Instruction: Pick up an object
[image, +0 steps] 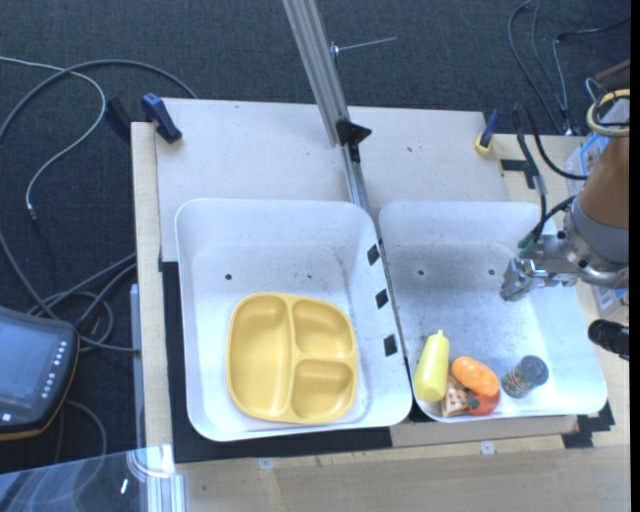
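Along the lower edge of the right bin (560, 235) lie a yellow bottle (432, 366), an orange toy piece (474, 377) touching a small patterned block (457, 402), and a small dark jar (524, 376) just right of them. In the left bin (200, 240) rests a yellow divided tray (292, 356). Higher up, at the frame's right, the gripper (514, 281) hangs over the right bin's bare middle, well apart from the objects, nothing between its fingers; whether they are spread or pressed together, I cannot tell.

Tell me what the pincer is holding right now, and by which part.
Nothing. The pincer hangs above bare bin floor, apart from the bottle, orange toy and can.
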